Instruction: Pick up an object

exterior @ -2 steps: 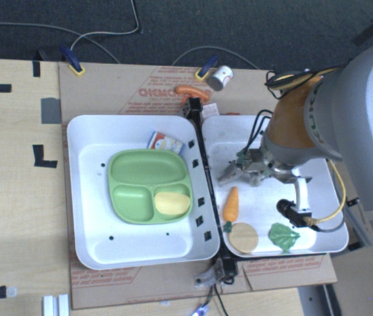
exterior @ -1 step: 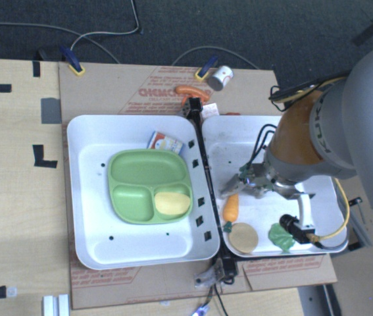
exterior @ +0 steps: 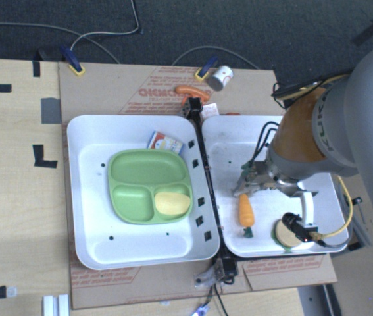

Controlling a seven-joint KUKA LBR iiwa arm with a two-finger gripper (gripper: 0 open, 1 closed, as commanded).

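Carrot (exterior: 246, 211): lying in right bin (exterior: 225, 143), 6 o'clock of end effector (exterior: 247, 184); grip state cannot tell; pickup not yet done

Tray (exterior: 140, 176) in L bin (exterior: 81, 196); carrot (exterior: 246, 212) in R bin (exterior: 229, 137).

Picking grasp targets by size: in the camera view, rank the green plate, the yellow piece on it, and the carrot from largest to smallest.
1. green plate
2. yellow piece
3. carrot, narrower than the yellow piece though similar in length
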